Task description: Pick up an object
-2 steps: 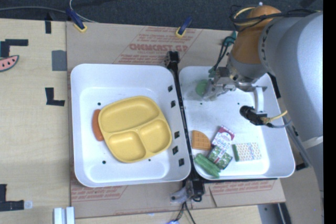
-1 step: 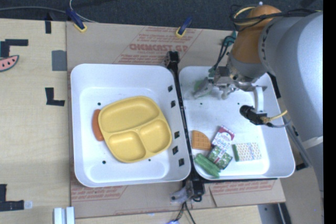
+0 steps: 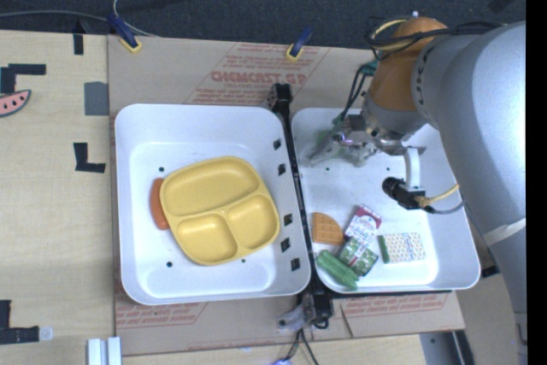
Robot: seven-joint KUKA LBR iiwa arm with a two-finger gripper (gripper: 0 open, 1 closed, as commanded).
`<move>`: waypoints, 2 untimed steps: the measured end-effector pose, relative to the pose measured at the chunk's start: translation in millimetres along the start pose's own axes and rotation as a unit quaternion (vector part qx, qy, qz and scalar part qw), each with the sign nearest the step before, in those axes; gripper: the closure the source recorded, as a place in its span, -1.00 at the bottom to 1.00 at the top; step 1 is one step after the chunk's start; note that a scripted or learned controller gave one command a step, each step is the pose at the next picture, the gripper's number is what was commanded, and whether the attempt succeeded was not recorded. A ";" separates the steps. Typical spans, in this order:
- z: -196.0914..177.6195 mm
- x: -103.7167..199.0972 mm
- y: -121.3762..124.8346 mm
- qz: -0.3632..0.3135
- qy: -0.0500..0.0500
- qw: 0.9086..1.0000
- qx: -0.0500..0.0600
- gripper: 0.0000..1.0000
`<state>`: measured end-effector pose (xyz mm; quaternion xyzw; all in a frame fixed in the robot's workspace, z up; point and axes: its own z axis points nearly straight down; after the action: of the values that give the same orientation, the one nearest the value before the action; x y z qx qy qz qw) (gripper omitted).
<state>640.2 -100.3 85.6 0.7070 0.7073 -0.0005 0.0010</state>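
Partly hidden: orange item (image 3: 157, 203) under yellow tray (image 3: 220, 208).

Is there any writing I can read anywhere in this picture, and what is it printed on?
"CHEMCAST GP": red print, as best it reads, on the cardboard sheet under the bins.
Smaller red lines around it: too blurred to read.
Red print on the cardboard's front edge: too small to read.
Snack packet and small patterned packet in the right bin: printing too small to read.

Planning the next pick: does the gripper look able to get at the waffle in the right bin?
Probably yes. The waffle lies flat and uncovered near the bin's left wall, apart from the snack packet. The gripper is in the same bin, further back; the nearby wall may crowd it.
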 end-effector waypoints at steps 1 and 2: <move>-9.3 -0.1 -0.2 -0.001 0.000 1.000 0.001 1.00; -9.5 -0.1 0.1 -0.001 -0.001 1.000 0.000 -1.00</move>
<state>640.3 -100.4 95.1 0.7065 0.7077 -0.0008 0.0015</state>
